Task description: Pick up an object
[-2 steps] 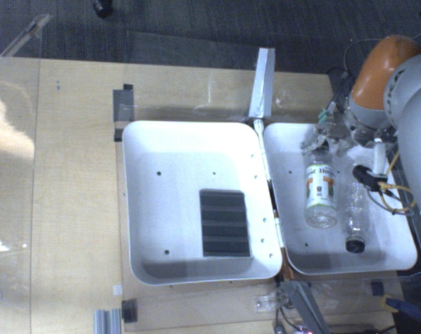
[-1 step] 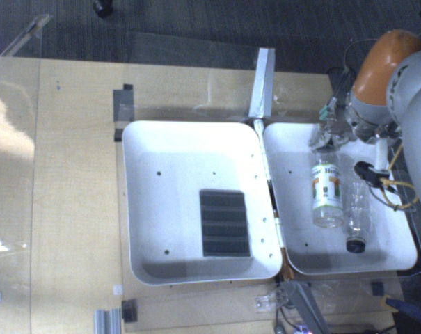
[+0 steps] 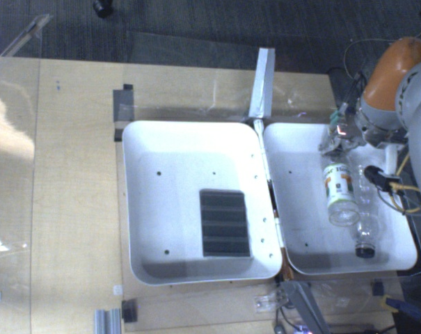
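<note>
Gripper, finger state unclear, hovers above a clear labelled bottle in the right bin; its smooth round side could roll away.

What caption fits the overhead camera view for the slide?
Gripper poised above a labelled bottle and clear bottle in the right bin; dark ridged block in the left bin.

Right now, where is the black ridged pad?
In the camera view, the black ridged pad lies flat in the left bin, toward its lower right part, near the wall shared with the right bin.
</note>
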`<move>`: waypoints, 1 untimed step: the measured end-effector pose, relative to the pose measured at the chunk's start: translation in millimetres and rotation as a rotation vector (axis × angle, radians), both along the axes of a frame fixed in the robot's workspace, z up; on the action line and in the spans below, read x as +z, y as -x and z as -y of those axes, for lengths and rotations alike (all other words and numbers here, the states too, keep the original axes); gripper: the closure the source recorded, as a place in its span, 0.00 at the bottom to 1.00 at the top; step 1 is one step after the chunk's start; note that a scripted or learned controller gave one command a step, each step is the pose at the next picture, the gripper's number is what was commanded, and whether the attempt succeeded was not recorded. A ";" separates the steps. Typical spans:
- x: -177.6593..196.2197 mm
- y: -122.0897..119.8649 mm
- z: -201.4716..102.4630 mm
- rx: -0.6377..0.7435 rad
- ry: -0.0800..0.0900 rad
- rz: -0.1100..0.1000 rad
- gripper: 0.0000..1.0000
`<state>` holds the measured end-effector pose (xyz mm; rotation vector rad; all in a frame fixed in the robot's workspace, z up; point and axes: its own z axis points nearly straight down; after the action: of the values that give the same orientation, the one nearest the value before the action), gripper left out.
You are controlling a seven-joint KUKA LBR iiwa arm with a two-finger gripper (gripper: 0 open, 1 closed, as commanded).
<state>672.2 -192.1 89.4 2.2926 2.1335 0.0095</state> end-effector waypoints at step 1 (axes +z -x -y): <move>0.2 0.0 5.3 -0.208 -0.004 0.000 1.00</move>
<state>672.1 -197.4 89.6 2.5037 1.8846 0.0116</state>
